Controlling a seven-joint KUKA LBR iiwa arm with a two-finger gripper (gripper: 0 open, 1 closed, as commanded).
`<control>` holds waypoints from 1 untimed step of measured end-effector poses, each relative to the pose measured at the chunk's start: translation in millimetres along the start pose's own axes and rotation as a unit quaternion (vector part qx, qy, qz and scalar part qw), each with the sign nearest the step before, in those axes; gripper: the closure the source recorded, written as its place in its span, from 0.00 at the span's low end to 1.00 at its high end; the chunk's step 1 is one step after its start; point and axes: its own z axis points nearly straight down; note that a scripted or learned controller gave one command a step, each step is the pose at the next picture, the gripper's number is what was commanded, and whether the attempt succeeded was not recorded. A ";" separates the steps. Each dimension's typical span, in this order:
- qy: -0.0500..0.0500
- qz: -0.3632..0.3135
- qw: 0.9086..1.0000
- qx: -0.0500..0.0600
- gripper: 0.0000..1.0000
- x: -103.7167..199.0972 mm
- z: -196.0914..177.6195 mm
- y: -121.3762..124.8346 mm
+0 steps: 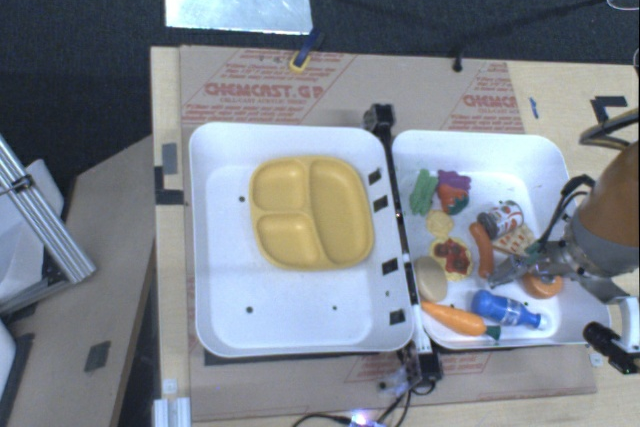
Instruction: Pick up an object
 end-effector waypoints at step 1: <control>-0.012 0.003 1.000 -0.009 1.00 -7.8 -13.1 1.8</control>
